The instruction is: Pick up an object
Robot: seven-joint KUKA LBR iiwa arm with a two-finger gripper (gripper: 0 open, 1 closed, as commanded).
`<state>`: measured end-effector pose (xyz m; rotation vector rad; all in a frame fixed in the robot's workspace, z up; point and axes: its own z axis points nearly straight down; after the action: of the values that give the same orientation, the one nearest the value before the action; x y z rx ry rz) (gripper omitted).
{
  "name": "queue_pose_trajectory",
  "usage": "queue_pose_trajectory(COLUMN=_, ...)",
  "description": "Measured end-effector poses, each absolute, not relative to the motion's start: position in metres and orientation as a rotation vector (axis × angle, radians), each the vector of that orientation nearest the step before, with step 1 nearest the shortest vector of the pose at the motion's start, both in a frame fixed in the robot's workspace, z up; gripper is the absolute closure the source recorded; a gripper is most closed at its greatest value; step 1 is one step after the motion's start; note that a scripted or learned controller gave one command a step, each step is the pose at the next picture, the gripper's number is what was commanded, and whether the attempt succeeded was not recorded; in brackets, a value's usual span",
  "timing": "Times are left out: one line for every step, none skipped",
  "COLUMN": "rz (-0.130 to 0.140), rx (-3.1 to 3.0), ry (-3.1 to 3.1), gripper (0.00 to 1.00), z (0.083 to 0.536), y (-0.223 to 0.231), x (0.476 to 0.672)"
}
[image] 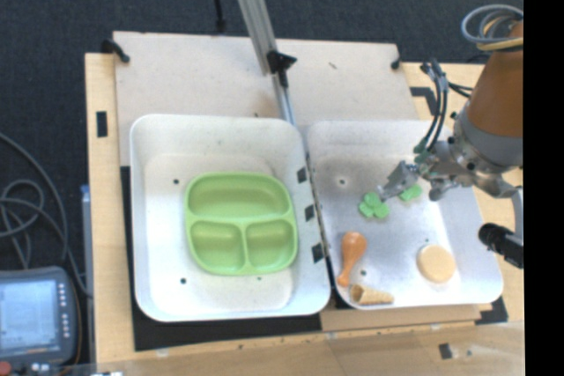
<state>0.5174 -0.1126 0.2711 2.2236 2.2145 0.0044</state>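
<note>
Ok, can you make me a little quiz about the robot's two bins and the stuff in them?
1. True or false: the green divided plate lies in the left bin.
2. Which thing lies nearest the pincer? A) the green clover-shaped toy B) the round tan piece C) the waffle cone
3. Fill in: the orange scoop-shaped toy lies in the ____ bin.

Key: 1 true. 2 A. 3 right.
</note>
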Motion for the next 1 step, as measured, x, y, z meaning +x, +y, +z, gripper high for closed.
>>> queue_pose_trajectory(rz=0.005, rx=2.225, ry=2.212, gripper=0.0, z=0.2711, y=-0.1127, x=0.5174)
